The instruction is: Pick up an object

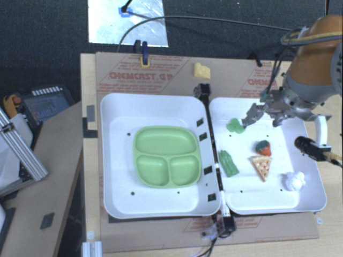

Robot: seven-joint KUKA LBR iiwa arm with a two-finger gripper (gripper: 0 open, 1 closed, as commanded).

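The right bin (311, 199) holds several small things: a green lump (234, 125) at its back left, a long green piece (228, 163) by the left wall, a red and green strawberry-like toy (262, 146), a pizza-slice toy (262, 168) and a white crumpled thing (293, 181) at the front right. My gripper (265, 118) hangs over the back of this bin, open, with nothing between its fingers. One fingertip (250, 117) is just right of the green lump. The strawberry toy lies a little in front of the gripper.
The left bin (115, 111) holds a pale green divided plate (166, 156). A yellow block (202, 70) lies on the cardboard behind the bins. A blue and yellow clamp (143, 53) sits at the board's back edge. Black clips (203, 137) run along the seam between the bins.
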